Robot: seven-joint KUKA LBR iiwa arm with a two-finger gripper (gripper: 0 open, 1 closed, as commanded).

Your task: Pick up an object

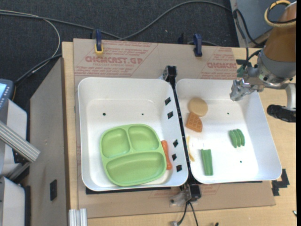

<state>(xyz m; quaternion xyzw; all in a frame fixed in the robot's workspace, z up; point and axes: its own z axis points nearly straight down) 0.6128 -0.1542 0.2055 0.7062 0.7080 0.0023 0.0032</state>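
Observation:
The right bin (256, 112) holds a round tan bun (198, 107), a brown waffle piece (194, 123), a green pea pod (237, 138) and a green stalk (206, 161). A thin pale strip (188, 147) lies by that bin's left wall. The left bin (94, 98) holds a light green divided plate (133, 153) with an orange carrot (166, 154) along its right edge. My gripper (237, 90) hangs over the far right corner of the right bin, above and to the right of the bun, with nothing seen in it.
Black clips run down the divider (173, 126) between the bins. Blue clamps (99, 41) pin the cardboard sheet at the back. Cables trail across the dark floor behind the bench. The arm's orange band (282, 32) stands at the right edge.

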